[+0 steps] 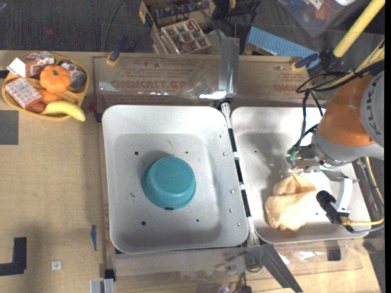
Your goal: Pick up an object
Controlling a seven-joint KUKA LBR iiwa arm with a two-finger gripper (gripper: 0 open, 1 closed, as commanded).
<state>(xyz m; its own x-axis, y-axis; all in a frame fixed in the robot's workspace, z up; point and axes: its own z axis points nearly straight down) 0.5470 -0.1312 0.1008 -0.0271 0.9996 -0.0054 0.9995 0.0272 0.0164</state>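
Two white bins, one item each.
L bin [116, 139]: teal bowl [170, 182], upside down. R bin [263, 127]: tan cloth [290, 206]; tool [305, 163] above it, grip state can't tell.

The two bins [122, 133] look like smooth white plastic with a soft sheen. The bowl [170, 182] is teal plastic, matt and even. The cloth [290, 203] is a pale tan, soft and rumpled fabric. The arm [351, 118] has a glossy orange band and smooth grey casing. The worktop [49, 194] looks like light wood, matt. Clear, shiny plastic sheeting [183, 81] lies over brown cardboard behind the bins.
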